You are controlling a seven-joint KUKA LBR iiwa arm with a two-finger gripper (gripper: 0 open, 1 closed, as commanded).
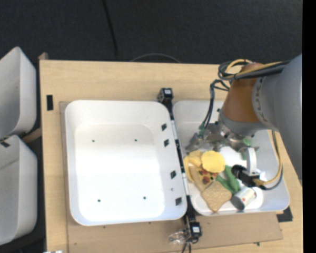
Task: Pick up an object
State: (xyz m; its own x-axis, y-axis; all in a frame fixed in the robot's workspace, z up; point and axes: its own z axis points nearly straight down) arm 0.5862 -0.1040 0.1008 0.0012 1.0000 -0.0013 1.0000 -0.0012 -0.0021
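Wooden bench, objects crowding right bin's near edge, pincer state unclear

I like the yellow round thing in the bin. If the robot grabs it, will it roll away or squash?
The yellow round thing looks rounded and smooth, so it may slip or roll when nudged. It sits on a crowded pile beside the tan slice, which might stop it. It looks like a light toy, though whether it would squash is unclear.

white bins | yellow disc | tan speckled square
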